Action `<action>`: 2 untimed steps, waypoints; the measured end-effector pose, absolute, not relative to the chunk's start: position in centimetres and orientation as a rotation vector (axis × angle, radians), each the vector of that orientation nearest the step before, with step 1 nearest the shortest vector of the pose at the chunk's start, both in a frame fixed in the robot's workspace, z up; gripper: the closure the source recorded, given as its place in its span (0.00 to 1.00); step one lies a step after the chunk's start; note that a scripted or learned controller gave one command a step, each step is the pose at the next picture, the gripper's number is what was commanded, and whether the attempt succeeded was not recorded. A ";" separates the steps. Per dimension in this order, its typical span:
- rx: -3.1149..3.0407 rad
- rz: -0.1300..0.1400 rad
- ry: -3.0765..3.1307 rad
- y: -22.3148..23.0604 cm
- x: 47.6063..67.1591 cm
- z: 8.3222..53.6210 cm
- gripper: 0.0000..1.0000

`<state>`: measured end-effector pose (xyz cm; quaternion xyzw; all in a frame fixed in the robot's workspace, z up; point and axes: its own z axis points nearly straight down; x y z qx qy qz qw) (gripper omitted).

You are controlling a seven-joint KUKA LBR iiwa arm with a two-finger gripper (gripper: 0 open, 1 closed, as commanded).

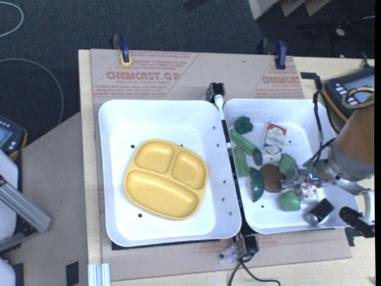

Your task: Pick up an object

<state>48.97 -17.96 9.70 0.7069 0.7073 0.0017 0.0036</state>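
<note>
two bins (113, 159) on worktop; arm's jaws (302, 180) low in right bin among green toys (290, 201), grip state can't tell.

glossy yellow plastic tray (165, 178), smooth white bins (113, 159)

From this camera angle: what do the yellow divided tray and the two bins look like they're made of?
Yellow divided tray: probably moulded plastic, smooth and semi-gloss; soft highlights on its rounded compartment ridges. Left bin and right bin: likely thin formed white plastic, given the rounded corners and uniform, slightly shiny walls; painted metal can't be excluded.
</note>
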 end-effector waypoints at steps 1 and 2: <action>2.218 0.001 2.217 -18.0 48.8 10.4 1.00; 2.211 0.008 2.220 -15.1 48.1 23.0 1.00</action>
